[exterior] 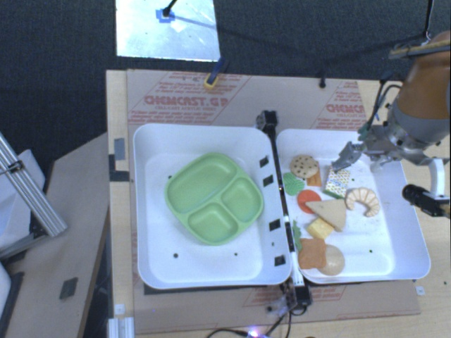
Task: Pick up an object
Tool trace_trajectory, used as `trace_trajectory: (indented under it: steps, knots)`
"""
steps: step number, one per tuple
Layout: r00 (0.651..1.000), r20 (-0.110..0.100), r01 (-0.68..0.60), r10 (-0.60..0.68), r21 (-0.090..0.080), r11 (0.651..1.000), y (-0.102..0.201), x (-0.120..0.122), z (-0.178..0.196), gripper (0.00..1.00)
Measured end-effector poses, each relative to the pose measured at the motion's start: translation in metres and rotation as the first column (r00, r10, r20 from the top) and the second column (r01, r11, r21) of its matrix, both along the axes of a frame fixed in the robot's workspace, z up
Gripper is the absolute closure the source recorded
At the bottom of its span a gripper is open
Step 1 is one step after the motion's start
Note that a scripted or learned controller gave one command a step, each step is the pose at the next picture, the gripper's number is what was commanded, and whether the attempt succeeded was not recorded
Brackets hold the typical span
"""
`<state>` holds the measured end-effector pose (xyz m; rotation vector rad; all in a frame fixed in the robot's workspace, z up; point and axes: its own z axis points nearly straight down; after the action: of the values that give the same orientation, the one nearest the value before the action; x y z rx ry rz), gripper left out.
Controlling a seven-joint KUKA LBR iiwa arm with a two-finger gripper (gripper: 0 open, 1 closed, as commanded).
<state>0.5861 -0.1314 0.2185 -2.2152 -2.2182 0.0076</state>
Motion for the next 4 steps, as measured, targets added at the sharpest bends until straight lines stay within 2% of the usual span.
trace_trajectory:
  steps: [1, 3, 4]
  knots:
    - [1.0, 0.009, -0.002, 0.002, -0.001, 1.0, 0.0, 0.002, 0.005, 0.0]
    - [1.0, 0.006, -0.002, 0.002, 0.0, 1.0, 0.009, 0.011, -0.084, 0.0]
    - [1.0, 0.017, 0.002, -0.001, -0.007, 1.0, 0.006, 0.014, -0.128, 0.0]
